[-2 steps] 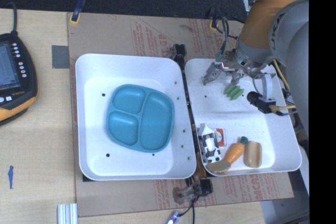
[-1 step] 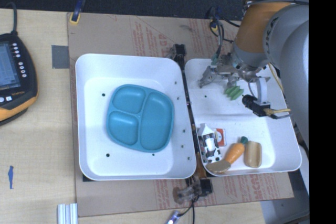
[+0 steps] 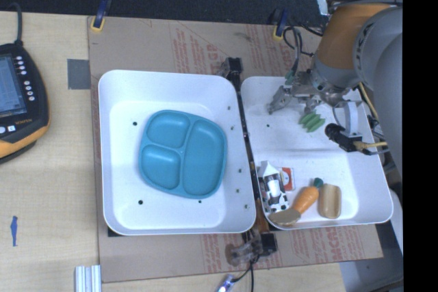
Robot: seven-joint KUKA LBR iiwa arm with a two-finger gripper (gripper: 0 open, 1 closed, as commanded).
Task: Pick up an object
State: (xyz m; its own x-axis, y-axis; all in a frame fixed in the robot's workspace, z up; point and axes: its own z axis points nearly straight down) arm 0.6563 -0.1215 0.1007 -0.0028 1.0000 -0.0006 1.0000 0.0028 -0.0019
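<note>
My gripper [image 3: 293, 103] hangs low over the far end of the right bin [image 3: 366, 178], its two grey fingers spread open with nothing between them. A small green pod-like toy [image 3: 311, 122] lies on the bin floor just below and to the right of the fingertips, apart from them. At the bin's near end lie an orange carrot [image 3: 306, 199], a tan bread-like piece [image 3: 330, 201], a white, red and black packet [image 3: 275, 188] and a brownish piece [image 3: 285, 217].
The left bin [image 3: 120, 147] holds a blue divided plate [image 3: 183, 154]. A black and orange pendant [image 3: 17, 102] lies on the bench at the far left. The grey and orange arm [image 3: 356, 31] stands over the right bin's far right corner.
</note>
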